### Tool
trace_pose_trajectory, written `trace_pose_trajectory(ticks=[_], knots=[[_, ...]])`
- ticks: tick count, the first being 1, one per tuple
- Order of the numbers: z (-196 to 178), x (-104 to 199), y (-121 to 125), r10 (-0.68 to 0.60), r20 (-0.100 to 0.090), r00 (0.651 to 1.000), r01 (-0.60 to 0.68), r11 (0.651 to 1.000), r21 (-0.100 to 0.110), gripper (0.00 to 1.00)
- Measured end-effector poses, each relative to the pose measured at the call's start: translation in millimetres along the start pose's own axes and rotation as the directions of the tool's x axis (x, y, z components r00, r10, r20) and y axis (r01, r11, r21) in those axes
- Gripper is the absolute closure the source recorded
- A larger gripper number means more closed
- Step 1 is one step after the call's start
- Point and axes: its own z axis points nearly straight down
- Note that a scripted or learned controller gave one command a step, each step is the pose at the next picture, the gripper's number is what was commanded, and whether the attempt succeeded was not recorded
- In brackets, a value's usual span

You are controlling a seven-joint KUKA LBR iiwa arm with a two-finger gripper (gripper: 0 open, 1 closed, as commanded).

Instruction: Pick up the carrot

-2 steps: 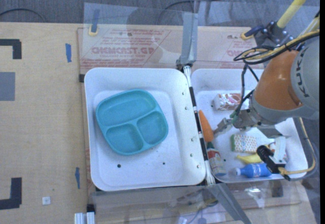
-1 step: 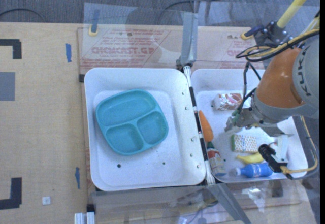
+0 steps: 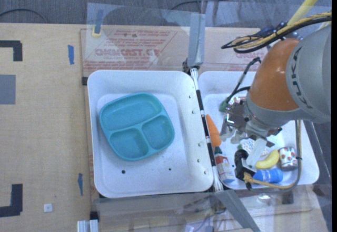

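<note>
While the grey arm with its orange band reaches in from the right, its gripper hangs over the middle of the right bin, too hidden by the wrist to tell whether it is clenched or released. White letters reading "KUKA" run down the arm's grey casing near the right edge.

The carrot lies against the right bin's left wall, just beside the gripper and apart from it, its long axis running along that wall. Nearer the front left corner of the same bin lies a small bottle with a red and white label, the writing too small to read. Toward the front edge sit a yellow banana, a blue item and a small red-and-white spotted item.

A teal divided plate rests in the middle of the left bin. Behind both bins a clear sheet carries faded red print, not legible.
</note>
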Motion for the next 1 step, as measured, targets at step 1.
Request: trace_pose_trajectory(ticks=[1], knots=[[0.3, 13.1, -21.1, 0.182, 0.001, 0.983, -0.182, 0.983, 0.003, 1.0]])
